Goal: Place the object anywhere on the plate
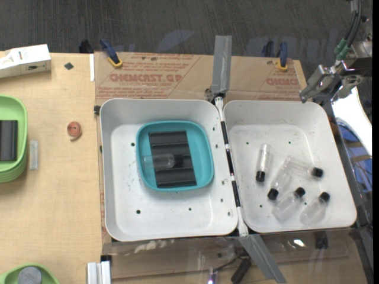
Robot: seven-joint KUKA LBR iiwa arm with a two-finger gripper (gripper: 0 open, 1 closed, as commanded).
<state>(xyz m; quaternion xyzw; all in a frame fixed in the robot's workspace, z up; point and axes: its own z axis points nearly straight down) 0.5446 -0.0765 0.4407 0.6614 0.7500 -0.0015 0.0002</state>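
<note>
A teal plate (203, 158) with a black ridged insert sits in the left white bin (118, 206). One clear vial (164, 160) lies on the insert, near its middle. In the right white bin (249, 209) lie several more clear vials with black caps, among them one upright-lying vial (261, 161) at the left and a cluster (293, 197) toward the front right. My gripper (323, 81) hangs at the upper right, above the far right corner of the right bin, well away from the vials and the plate.
A grey upright post (222, 64) stands behind the seam between the bins. Clamps (111, 53) hold the cardboard sheet at the back. On the wooden bench to the left are a green tray (12, 138), a small red disc (73, 129) and a white box (23, 61).
</note>
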